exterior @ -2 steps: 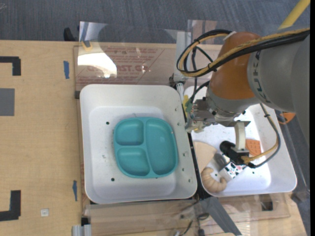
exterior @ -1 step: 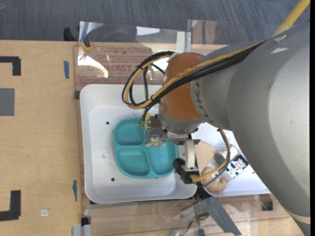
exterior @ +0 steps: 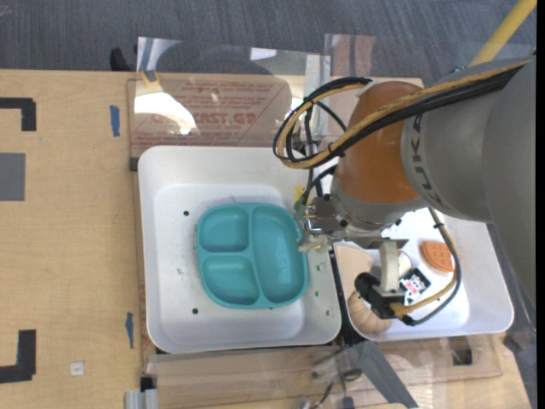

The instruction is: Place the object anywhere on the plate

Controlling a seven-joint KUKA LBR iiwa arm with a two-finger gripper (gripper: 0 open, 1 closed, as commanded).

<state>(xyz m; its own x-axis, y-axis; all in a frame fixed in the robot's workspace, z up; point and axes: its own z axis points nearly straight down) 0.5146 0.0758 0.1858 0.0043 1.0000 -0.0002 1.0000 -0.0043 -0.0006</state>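
First, edges and room. The left bin (exterior: 162,254) is a shallow white tray on the bench (exterior: 68,228), with a bare floor on every side of the plate (exterior: 251,254), widest along the near and left walls. The right bin (exterior: 494,305) touches it along a shared rim, and much of it is covered by the arm (exterior: 460,143).

Plate: teal, rounded-rectangular, with three compartments, two smaller on the left and one long on the right. It lies flat and slightly turned in the middle of the left bin, with nothing on it.

Gripper (exterior: 312,228): it hangs at the plate's right edge, just above the shared rim. Whether it is apart or together cannot be told, and nothing can be seen in it.

Loose things, all in the right bin and right of the gripper:
- orange disc (exterior: 437,256), round, flat and speckled, well apart from the gripper near the middle of the bin;
- small white piece (exterior: 415,285) with red and black markings, just beside the disc on the near side;
- tan rounded piece (exterior: 368,320), partly hidden, at the near left corner by the rim.

Which of these is the object meant for the plate cannot be told.
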